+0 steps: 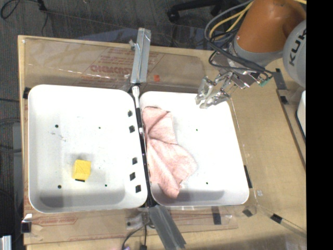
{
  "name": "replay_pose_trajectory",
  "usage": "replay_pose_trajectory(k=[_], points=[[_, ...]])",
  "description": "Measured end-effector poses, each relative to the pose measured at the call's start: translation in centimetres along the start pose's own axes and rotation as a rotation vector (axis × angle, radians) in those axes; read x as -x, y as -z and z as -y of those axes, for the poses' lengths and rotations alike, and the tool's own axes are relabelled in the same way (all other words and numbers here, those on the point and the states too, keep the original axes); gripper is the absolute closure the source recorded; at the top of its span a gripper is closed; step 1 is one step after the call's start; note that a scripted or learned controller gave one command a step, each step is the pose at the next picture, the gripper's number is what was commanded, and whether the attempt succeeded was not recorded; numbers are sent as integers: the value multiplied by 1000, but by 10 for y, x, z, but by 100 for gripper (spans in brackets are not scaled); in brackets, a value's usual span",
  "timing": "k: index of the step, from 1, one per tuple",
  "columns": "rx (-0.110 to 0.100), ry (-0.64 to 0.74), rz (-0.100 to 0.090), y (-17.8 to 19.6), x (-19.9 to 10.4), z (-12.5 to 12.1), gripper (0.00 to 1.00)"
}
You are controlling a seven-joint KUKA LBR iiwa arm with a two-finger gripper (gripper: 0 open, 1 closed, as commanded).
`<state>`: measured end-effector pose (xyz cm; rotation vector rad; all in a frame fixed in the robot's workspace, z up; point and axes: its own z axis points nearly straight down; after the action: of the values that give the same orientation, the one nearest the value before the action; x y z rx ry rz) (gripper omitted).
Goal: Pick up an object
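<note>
A crumpled pink cloth (164, 150) lies along the left side of the right bin (223, 139), reaching from near its back wall to its front. A small yellow block (81, 170) sits in the front part of the left bin (62, 113). My gripper (209, 98) hangs over the back edge of the right bin, well right of and above the cloth. Its fingers stand apart with nothing between them.
A metal bar (139, 56) runs back from the divider between the bins. Cables loop around the orange wrist (265, 20) at the upper right. The bench board (270, 155) lies bare to the right of the bins.
</note>
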<state>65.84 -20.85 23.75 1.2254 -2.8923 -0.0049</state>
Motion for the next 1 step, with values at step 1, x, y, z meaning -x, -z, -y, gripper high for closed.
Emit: replay_pose_trajectory(k=[1], points=[[5,1,0,6,1,0,100]])
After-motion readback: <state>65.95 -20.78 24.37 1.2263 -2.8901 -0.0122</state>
